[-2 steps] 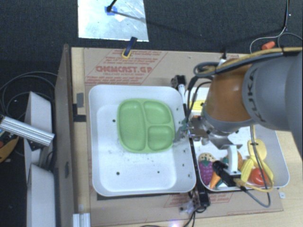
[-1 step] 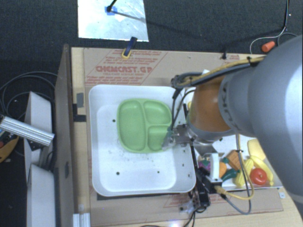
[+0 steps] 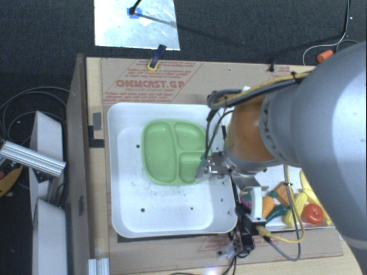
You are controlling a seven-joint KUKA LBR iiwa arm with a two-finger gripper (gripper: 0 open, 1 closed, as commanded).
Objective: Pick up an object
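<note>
A green divided plate (image 3: 171, 151) lies in the left white bin (image 3: 132, 211), toward its upper right. My gripper (image 3: 207, 166) is at the plate's right edge, near the wall between the two bins. The big grey arm with its orange band (image 3: 248, 132) covers most of the gripper. In the right bin, several small toys show past the arm: a red tomato-like piece (image 3: 313, 213), a yellow banana-like piece (image 3: 298, 205), an orange piece (image 3: 283, 195) and a green piece (image 3: 274, 212).
The arm hides most of the right bin (image 3: 281, 225). Cables (image 3: 252, 239) hang over the bins' front edge. A cardboard sheet (image 3: 155, 79) lies behind the bins, and a metal bar (image 3: 31, 158) sits off the bench to the left.
</note>
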